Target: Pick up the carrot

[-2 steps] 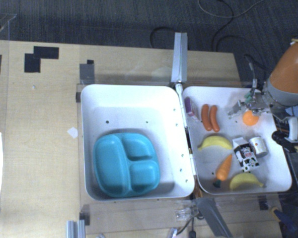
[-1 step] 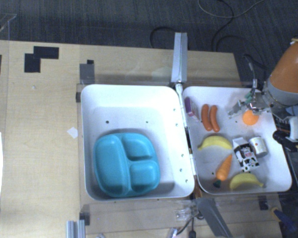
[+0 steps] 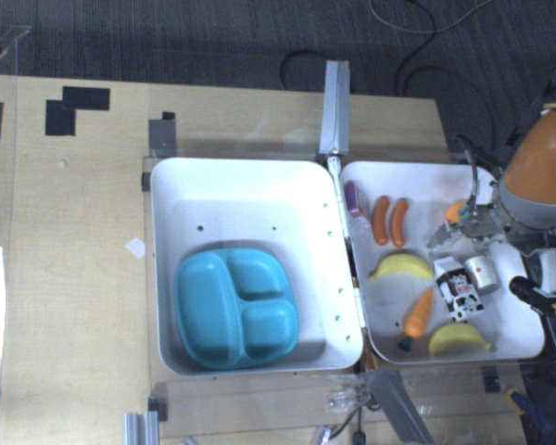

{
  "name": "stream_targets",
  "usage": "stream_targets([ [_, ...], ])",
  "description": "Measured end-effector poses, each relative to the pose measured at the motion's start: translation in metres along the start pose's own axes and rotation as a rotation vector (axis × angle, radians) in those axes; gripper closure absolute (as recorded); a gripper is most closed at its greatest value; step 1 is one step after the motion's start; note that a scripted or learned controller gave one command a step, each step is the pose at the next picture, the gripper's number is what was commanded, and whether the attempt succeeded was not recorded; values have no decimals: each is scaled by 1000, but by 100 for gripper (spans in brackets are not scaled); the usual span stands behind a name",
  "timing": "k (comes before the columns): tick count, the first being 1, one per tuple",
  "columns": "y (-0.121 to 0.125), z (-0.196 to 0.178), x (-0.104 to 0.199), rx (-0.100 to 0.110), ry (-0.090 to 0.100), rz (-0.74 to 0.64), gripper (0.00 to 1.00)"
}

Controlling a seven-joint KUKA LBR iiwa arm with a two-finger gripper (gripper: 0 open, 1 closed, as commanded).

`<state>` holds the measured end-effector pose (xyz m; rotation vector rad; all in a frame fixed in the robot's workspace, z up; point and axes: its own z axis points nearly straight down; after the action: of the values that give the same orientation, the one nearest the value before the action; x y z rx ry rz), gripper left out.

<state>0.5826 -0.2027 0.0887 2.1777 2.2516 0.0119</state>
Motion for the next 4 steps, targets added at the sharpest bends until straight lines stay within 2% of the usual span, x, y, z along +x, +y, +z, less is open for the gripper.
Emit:
stream_targets([
  [1, 3, -12, 1, -6, -1, -2, 100],
  [2, 46, 1, 45, 2, -1, 124, 100],
  [3, 45, 2, 44, 3, -1, 125, 0],
  [4, 48, -12, 46, -4, -1, 118, 100],
])
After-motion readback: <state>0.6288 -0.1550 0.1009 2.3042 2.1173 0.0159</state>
